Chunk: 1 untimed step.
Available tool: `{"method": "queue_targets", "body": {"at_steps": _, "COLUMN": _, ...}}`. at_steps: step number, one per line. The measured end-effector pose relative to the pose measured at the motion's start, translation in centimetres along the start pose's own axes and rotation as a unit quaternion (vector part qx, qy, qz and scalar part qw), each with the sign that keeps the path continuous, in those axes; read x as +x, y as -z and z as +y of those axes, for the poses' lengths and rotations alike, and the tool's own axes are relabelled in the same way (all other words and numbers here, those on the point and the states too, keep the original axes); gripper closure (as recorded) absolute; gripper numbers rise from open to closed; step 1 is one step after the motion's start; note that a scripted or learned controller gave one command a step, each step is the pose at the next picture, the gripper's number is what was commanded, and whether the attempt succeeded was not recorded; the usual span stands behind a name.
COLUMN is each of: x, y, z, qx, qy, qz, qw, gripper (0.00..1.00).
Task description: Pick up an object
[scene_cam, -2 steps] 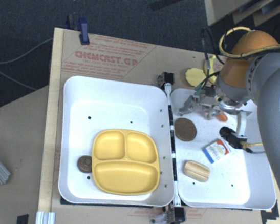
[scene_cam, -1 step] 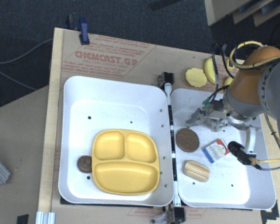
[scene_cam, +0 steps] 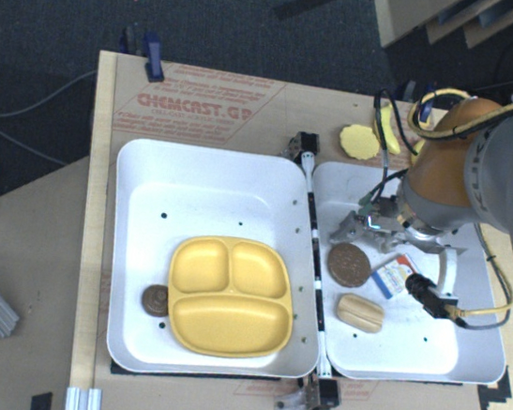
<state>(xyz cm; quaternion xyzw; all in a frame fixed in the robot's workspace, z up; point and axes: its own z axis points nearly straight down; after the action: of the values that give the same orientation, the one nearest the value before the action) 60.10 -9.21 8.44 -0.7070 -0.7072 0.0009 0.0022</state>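
Note:
My gripper [scene_cam: 374,225] hangs over the far part of the right bin [scene_cam: 424,358], just above a brown round disc [scene_cam: 349,265]. A tan oblong block [scene_cam: 360,312] lies in front of the disc. Beside the disc on its right lies a small blue, white and red item [scene_cam: 390,276], partly under the wrist. In the left bin [scene_cam: 130,229] rests a yellow divided plate [scene_cam: 228,294], and a small brown round piece [scene_cam: 156,300] sits against its left edge. Nothing shows as held.
A yellow lump [scene_cam: 360,142] lies on the bench behind the right bin. The grey arm with its orange band [scene_cam: 452,161] crosses the right bin's far right corner. A blue clamp [scene_cam: 152,55] sits at the bench's far left edge.

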Motion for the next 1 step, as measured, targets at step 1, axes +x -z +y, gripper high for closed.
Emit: {"method": "queue_targets", "body": {"at_steps": 1, "x": -0.48, "y": -0.01, "z": -2.45, "qx": 0.000, "qy": -0.001, "qz": 0.000, "qw": 1.0000, "gripper": 0.00}}
